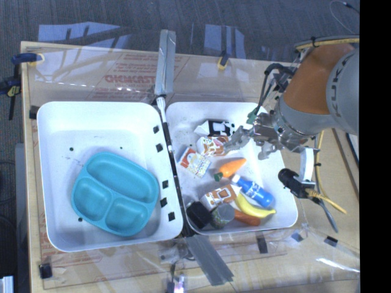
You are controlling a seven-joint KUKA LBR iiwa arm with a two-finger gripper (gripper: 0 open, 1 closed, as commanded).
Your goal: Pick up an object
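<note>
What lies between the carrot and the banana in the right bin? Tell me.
In the camera view, a blue bottle with a white cap end lies slantwise between the carrot above it and the banana below it.

Right bin [183,118] clutter: orange carrot [231,166] mid-frame, blue bottle [255,191] tilted beneath it, yellow banana [252,209] at lower right, snack packets [204,153] upper left, black round item [198,214] at bottom.

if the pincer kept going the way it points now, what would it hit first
The pincer points toward the view's left, low over the right white bin. First in that line looks to be the small white and orange carton, just off its tip. Height is unclear from above, so it might pass over.
</note>
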